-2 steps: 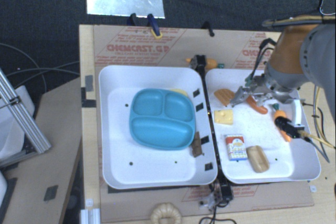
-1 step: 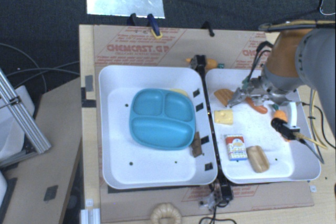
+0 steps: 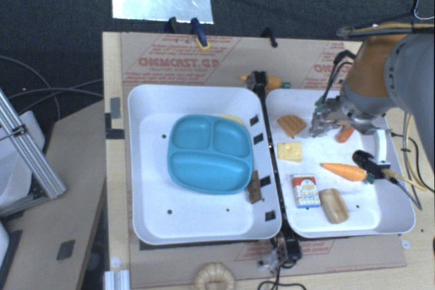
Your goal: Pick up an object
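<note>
Near you: bread roll (image 3: 333, 205), red-white box (image 3: 306, 191) in right bin (image 3: 397, 214) | middle: carrot (image 3: 344, 172), cheese slice (image 3: 289, 151); blue plate (image 3: 209, 153) in left bin (image 3: 146, 214) | far: tool (image 3: 321, 127) low beside waffle (image 3: 292, 124), you cannot tell its state.

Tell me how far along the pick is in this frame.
Nothing looks picked yet. The end effector is low in the right bin, beside the waffle piece. The carrot, cheese, red box and bread roll all lie on the bin floor. Grasping and lifting remain.
</note>
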Action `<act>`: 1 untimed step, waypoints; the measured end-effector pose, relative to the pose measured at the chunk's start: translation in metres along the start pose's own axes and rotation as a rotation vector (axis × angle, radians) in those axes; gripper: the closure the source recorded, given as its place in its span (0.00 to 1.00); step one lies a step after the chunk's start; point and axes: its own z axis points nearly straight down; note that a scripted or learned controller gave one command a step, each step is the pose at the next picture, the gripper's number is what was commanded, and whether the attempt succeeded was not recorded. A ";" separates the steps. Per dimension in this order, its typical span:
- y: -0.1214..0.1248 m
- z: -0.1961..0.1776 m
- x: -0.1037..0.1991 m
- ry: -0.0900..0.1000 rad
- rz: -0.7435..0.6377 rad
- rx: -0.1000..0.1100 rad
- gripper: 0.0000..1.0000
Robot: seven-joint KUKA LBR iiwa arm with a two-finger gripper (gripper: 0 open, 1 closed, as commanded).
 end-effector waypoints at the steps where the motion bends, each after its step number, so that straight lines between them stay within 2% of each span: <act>1: -0.004 -0.060 0.005 0.002 -0.003 0.005 1.00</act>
